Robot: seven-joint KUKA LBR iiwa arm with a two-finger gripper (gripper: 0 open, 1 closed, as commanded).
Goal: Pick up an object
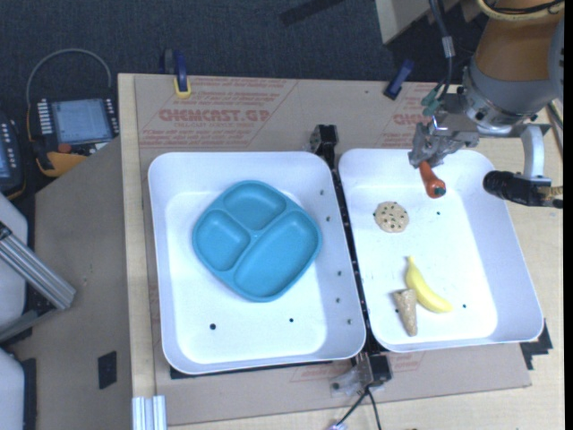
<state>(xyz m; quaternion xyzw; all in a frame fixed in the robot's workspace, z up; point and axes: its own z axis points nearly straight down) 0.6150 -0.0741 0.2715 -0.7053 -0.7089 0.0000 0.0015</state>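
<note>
My gripper (428,160) hangs over the far part of the right bin (515,258). Its fingers are shut on the top of a small orange carrot-like piece (433,180), which dangles below them with a dark tip at its lower end. In the same bin a round speckled cookie (390,216) lies just left of and nearer than the gripper. A yellow banana (425,289) and a tan wedge-shaped piece (407,312) lie side by side towards the bin's near edge.
A blue divided plate (257,238) lies in the middle of the left bin (179,321). A black divider with clamps (345,240) runs between the two bins. The arm comes in from the upper right.
</note>
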